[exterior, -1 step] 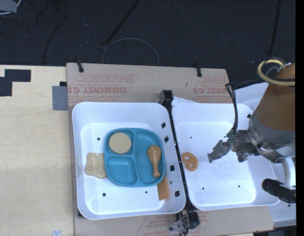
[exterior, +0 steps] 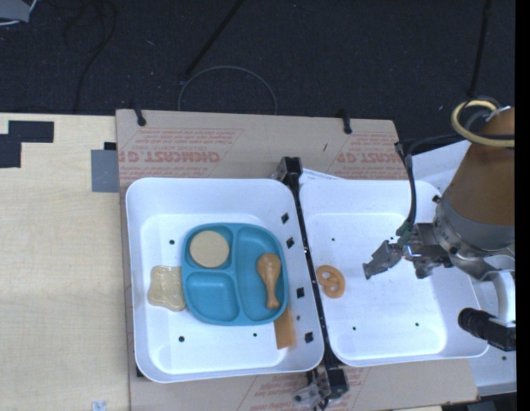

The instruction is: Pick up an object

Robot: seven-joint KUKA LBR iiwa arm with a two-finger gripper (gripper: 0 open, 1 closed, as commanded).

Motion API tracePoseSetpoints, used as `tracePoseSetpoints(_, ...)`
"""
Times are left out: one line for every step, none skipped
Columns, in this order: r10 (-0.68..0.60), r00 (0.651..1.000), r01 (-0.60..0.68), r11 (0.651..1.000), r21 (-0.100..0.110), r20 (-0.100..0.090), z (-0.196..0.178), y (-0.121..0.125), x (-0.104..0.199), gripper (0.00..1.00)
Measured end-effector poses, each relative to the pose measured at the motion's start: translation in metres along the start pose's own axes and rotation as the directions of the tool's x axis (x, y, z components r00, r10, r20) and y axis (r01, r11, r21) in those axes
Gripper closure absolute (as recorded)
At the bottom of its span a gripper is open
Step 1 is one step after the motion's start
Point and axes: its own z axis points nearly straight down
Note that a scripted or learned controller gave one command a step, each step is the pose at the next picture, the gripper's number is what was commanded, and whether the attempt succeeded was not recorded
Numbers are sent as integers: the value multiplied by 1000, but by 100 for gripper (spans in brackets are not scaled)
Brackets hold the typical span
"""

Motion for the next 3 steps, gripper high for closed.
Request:
tracePoseSetpoints(1,1000,-1,1000,4,-1,44,-1,-4,0)
tracePoseSetpoints(0,1000,0,1000,4,-1,89,0,1,0)
tracePoseSetpoints(1,1000,-1,1000,3,-1,135,5,0,0)
